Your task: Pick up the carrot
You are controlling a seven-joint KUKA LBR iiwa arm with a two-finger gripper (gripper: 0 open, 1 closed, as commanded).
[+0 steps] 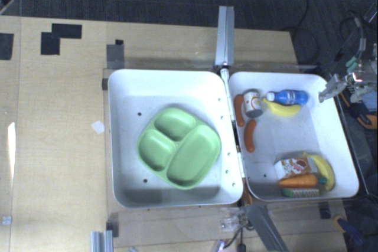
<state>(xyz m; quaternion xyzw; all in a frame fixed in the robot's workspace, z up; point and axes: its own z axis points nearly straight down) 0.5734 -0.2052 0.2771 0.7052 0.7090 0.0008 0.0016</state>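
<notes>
Two shallow white plastic bins sit side by side on the pale wooden tabletop (59, 127). The left bin (124, 97) carries a green three-compartment plastic plate (179, 147). The right bin (336, 144) holds the clutter: two reddish-brown sausages (250, 136) near its left wall, a small metal can (253, 103), a blue bottle with a white cap (288, 97) lying against a yellow banana (284, 109), and, toward the near right corner, a small printed carton (290, 168), a second banana (324, 171) and the orange carrot (301, 182).

That carrot lies flat on the bin floor, its long axis running left to right, its thin end pointing left. It sits just below the carton and touches or nearly touches the second banana at its thick end, where a bit of green top shows.

Judging by its look, it is a toy or a light vegetable: stiff, tapered, smooth-skinned, so likely to roll or slip if pinched near the tip. The best hold would be across its thicker middle, fingers closing from the far and near sides, which means squeezing between carton and bin wall.

At the right bin's far right corner, the tool (339, 84) hangs above the rim, well apart from the carrot. Whether it is wide or narrow cannot be told; nothing is seen in it.
</notes>
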